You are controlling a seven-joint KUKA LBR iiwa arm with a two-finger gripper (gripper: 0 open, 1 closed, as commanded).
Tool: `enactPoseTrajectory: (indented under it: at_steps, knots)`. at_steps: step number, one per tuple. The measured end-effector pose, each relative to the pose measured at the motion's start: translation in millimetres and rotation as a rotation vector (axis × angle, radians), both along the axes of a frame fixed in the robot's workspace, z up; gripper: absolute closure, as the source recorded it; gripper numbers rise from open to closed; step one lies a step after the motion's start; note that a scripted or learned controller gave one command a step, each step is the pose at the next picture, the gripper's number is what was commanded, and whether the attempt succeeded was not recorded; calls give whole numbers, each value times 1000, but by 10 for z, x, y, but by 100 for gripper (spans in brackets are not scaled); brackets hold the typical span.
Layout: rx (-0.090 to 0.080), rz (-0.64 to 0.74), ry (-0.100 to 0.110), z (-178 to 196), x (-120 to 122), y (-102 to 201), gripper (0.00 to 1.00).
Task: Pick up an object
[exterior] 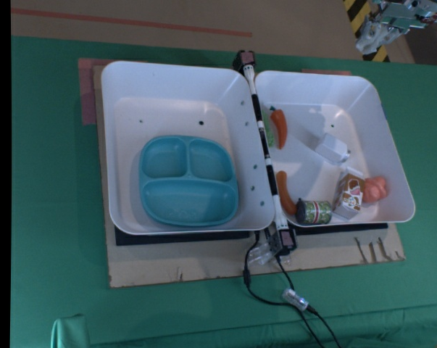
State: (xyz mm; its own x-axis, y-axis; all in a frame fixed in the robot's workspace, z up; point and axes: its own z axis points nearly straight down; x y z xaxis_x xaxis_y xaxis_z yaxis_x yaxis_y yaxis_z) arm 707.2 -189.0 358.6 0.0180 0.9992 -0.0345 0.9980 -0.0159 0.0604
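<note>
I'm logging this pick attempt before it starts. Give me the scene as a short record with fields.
gripper: top right, above and outside the bins, holding nothing visible
left bin: teal divided plate
right bin: carrot, white box, small can, small carton, pink toy, orange piece by the divider
task state: nothing picked yet

Green cloth (51, 194) on bench — brown floor (167, 6), perhaps red-taped (131, 22).

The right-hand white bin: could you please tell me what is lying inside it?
Inside the right-hand white bin lie two orange carrot-shaped toys, a small white box, a dark can with a green label, a small printed carton and a salmon-pink toy, partly hidden behind that carton.
</note>
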Motion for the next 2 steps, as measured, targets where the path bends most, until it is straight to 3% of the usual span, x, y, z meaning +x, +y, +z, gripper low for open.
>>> enactPoseTrajectory:
  at_steps: [1,2]
  knots:
    - [0,0,1,-1,-1,-1,0]
    - [-8,-3,-17,212,15,-4,100]
